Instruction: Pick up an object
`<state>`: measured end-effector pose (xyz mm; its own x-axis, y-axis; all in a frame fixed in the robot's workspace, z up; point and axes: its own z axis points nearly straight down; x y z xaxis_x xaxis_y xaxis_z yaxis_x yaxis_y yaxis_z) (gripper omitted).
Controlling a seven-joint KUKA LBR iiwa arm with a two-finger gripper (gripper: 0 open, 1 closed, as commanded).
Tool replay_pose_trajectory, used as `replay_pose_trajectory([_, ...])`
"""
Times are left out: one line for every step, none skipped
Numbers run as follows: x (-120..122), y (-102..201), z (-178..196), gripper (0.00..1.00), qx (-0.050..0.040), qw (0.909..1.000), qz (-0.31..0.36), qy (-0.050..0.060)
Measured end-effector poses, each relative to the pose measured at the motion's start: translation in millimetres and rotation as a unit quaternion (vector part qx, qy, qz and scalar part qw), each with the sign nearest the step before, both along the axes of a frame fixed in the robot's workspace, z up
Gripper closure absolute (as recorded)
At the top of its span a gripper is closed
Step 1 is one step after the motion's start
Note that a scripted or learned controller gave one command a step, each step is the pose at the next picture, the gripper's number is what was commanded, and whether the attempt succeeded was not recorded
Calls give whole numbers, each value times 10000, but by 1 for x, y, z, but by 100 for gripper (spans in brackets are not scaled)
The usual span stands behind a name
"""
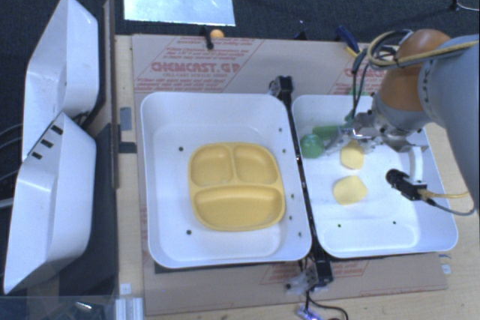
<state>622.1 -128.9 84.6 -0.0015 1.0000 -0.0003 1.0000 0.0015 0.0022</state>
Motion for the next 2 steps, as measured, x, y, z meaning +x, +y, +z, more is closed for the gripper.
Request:
replay_pose_trajectory([-9,-7,16,0,-1,10000,-9,2])
replay_pose_trajectory([-66,-19,-1,0,2,10000,-19,22])
